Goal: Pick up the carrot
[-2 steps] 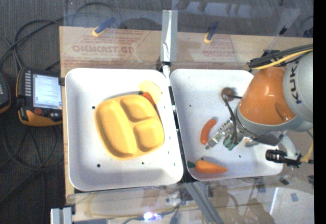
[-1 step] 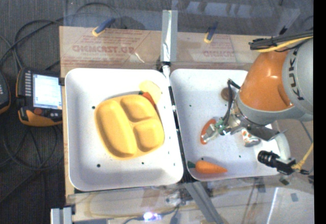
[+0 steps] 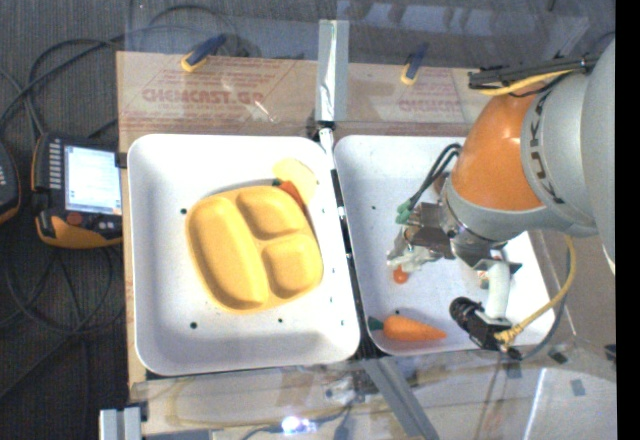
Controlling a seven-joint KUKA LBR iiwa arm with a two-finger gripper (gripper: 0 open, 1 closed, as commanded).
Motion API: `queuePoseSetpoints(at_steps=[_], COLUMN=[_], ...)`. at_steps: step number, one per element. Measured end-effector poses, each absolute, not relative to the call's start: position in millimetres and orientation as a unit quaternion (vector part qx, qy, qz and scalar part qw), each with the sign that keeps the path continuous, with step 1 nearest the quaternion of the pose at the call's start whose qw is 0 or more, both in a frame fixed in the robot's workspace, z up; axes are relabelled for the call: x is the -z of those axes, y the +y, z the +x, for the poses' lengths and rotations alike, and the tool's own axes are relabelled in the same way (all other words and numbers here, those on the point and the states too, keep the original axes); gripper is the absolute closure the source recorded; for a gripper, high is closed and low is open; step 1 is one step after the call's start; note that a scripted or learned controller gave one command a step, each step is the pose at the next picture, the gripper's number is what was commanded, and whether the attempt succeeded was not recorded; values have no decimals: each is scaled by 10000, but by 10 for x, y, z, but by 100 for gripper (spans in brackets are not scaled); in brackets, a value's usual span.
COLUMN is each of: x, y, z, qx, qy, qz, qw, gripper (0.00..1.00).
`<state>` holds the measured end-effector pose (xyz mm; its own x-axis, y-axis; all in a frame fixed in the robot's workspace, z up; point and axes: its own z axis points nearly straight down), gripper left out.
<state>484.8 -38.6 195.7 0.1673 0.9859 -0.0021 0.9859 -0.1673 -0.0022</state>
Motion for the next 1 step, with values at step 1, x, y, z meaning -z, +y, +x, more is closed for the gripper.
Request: queuePoseSetpoints(at_steps=[1], x=[-1825], y=[-239], z=[4835], qx=[-32], qy=[-4924], qz=[-8704], qw=[2], gripper=[100])
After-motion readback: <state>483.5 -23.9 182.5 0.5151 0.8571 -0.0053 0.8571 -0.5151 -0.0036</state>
